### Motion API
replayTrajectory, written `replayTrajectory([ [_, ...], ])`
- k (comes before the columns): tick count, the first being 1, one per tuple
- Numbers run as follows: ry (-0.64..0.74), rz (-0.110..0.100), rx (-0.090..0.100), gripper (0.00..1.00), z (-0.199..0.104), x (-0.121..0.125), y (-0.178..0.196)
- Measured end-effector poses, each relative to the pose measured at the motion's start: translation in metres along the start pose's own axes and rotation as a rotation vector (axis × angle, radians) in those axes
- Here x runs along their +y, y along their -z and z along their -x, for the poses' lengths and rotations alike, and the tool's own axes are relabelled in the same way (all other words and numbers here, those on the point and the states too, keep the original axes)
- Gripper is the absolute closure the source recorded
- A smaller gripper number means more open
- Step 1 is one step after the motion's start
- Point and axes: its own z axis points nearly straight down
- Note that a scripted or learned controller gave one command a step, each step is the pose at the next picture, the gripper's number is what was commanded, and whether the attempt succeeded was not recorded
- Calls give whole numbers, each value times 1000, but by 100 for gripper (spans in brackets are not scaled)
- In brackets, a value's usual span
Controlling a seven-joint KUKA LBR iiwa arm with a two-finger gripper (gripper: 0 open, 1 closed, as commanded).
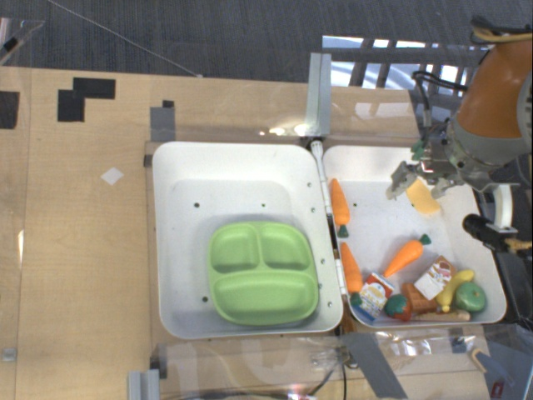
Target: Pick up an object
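Observation:
My gripper [416, 187] hangs over the back of the right bin [366, 173], below the arm's orange band. Its fingers are spread open. A yellow wedge [425, 200] lies just under them, closer to the right finger; the left finger stands apart from it. Other objects in this bin: an orange carrot [339, 202] along the left wall, a second carrot [351, 269] below it, a third carrot [403, 257] in the middle, and a small carton [376, 292].
The front right corner of the right bin is crowded with a white packet [433, 279], a yellow banana [454, 286], a green fruit [471, 298] and a red piece [398, 305]. A green divided plate [263, 273] sits in the left bin [183, 223].

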Motion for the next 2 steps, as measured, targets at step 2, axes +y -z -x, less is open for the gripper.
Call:
replayTrajectory([
  [2, -14, 4, -1, 0, 9, -65, -116],
])
